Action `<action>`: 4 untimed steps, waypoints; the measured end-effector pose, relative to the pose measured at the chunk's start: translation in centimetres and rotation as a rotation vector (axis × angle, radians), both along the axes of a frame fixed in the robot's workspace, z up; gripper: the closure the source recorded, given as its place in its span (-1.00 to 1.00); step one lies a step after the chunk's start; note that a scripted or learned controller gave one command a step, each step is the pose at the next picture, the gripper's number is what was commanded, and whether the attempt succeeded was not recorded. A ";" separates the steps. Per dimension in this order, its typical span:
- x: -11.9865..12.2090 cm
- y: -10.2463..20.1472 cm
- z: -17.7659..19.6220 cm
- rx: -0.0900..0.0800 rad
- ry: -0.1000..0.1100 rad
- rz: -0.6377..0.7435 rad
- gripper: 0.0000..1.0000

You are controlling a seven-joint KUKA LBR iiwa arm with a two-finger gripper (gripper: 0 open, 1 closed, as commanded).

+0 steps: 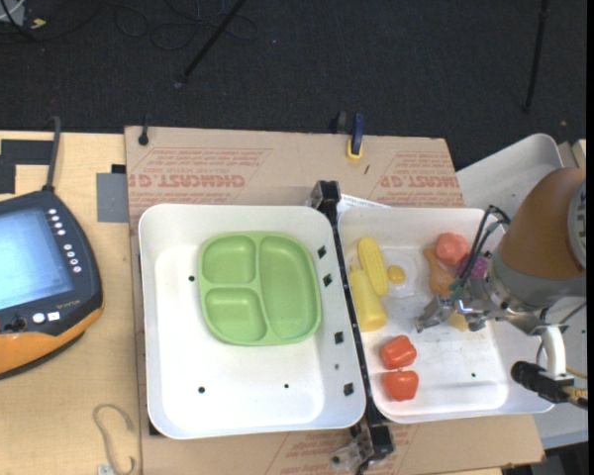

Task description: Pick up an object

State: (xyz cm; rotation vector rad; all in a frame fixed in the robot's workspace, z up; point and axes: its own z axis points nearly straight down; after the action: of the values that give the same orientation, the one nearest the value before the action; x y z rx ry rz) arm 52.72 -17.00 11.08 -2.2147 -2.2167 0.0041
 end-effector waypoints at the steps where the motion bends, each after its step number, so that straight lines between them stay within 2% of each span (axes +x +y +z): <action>1: 0.0 0.3 -2.5 -0.002 -0.003 0.001 -1.00; 2: 0.1 0.1 -1.3 -0.001 -0.006 -0.003 1.00; 4: 1.8 -0.5 8.2 -0.004 -0.010 -0.001 1.00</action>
State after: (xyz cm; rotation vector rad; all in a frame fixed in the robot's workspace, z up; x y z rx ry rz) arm 54.51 -17.46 19.25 -2.2236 -2.2224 -0.0022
